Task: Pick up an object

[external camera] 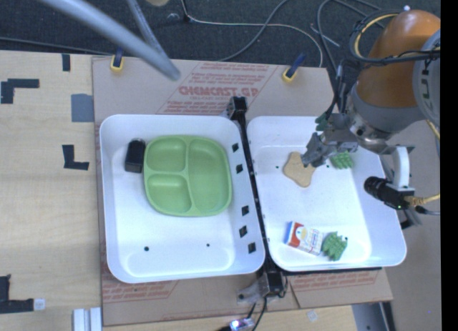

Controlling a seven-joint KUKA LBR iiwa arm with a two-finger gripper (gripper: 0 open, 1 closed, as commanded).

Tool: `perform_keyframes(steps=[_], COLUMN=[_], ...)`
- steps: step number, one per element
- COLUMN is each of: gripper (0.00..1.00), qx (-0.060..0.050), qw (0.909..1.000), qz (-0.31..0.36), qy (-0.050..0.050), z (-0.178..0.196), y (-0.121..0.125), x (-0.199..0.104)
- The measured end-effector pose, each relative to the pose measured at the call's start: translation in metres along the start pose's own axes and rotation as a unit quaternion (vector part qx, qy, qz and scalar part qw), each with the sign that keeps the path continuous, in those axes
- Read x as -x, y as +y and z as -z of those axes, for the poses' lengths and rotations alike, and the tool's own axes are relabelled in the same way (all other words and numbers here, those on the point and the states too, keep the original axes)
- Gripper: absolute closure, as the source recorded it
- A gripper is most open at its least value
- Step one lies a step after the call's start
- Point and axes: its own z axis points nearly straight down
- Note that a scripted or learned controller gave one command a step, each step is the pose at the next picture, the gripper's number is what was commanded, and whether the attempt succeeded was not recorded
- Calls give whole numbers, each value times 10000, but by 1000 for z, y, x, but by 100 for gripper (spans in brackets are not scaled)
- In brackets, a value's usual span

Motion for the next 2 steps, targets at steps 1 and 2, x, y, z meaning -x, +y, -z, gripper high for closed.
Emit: perform_keyframes(steps=[1,2], gripper=[100,100], qx=[1,0], qw=[10000,10000], qz=[0,12], qy=[-1,2], z=[-18,-26], y=[-9,-19], x=[-52,-113])
